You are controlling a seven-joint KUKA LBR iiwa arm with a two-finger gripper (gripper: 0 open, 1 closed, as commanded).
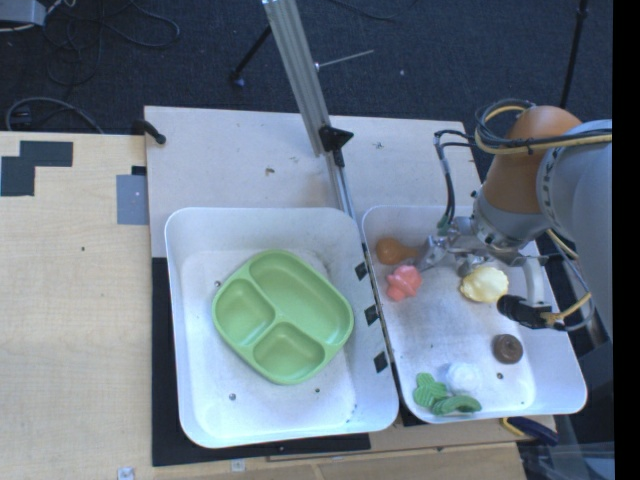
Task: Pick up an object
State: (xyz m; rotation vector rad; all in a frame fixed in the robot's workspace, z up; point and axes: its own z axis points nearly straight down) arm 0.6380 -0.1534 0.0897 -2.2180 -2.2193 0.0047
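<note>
The right bin (560, 388) holds several small objects. An orange piece (389, 251) lies at its far left, with a pink piece (403, 283) just in front of it. A pale yellow lump (483, 285) rests near the middle right. A brown disc (508, 348) sits closer to the front, and a green ridged piece (440, 396) lies at the front beside a whitish clear item (463, 374). My gripper (447, 251) hangs low over the bin's far part, between the orange piece and the yellow lump, just right of the orange one. I see nothing held in it.
The left bin (190, 388) carries a green divided plate (282, 315). A slanted metal rail (305, 78) runs from the back down to the wall between the bins. Black clips (367, 290) sit along that wall. The arm's grey body (585, 188) fills the right side.
</note>
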